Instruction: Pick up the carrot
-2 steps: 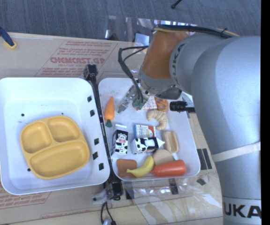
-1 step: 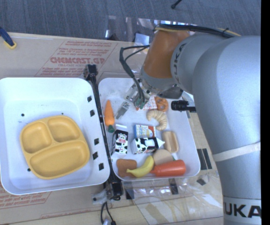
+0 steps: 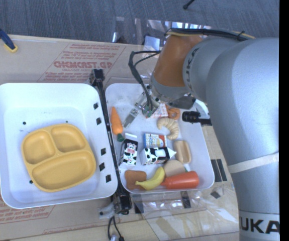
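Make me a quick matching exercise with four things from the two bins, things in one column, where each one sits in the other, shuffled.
Things:
1. carrot
2. banana
3. yellow divided plate
4. croissant

Places:
A. near edge of the right bin
B. left bin
C. by the right bin's left wall
D. middle of the right bin, toward the arm

Pairs: 1-C, 2-A, 3-B, 4-D

The bulky, rounded grey metal arm (image 3: 234, 109) bears white "UKA" lettering toward five o'clock and a pale seam across its body. An orange band (image 3: 172, 64) rings the wrist. Thin black cables (image 3: 139, 59) loop toward ten o'clock of that band.
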`<move>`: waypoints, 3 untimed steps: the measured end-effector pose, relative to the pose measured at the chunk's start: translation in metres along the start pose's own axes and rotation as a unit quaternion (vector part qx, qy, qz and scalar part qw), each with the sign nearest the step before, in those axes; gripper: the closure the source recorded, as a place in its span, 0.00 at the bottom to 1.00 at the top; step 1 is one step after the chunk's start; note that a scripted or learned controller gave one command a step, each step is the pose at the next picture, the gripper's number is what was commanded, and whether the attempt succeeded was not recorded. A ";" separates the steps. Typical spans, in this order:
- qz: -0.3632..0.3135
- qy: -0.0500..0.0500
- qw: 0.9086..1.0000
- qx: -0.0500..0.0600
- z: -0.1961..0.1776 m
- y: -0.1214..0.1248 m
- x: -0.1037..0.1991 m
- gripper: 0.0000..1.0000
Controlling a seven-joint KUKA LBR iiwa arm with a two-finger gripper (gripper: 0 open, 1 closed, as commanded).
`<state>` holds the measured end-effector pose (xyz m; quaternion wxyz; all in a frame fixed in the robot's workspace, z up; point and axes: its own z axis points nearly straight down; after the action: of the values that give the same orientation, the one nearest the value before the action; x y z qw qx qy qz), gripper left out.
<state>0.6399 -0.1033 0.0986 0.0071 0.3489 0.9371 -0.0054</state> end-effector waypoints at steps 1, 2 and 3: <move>0.196 0.004 0.981 0.000 0.003 -0.021 0.017 0.00; 0.340 0.008 0.940 0.002 0.006 -0.020 0.018 0.00; 0.420 0.006 0.907 0.001 0.005 -0.013 0.022 0.00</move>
<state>0.6145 -0.0986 0.0933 0.0028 0.7105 0.7037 -0.0011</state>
